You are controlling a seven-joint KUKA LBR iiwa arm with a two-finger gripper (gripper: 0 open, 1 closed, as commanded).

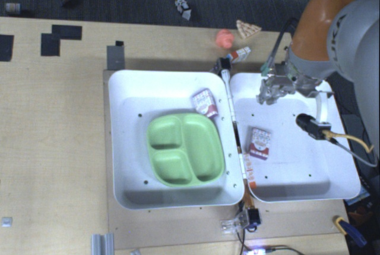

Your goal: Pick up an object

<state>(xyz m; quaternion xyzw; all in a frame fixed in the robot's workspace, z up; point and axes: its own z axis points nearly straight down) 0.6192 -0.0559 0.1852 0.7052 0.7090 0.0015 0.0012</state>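
Green tray (185,150) left bin; fingers (268,93) above right bin, aperture unclear.

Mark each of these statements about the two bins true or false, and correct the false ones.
1. The green divided plate lies in the left bin. True.
2. A small packet lies in the right bin. True.
3. The tool hangs over the left bin. False: it is over the right bin's far part.
4. The left bin has only the plate in it. False: a second small packet lies beside the plate's far edge.
5. A pink ball sits on the bench beyond the bins. True.
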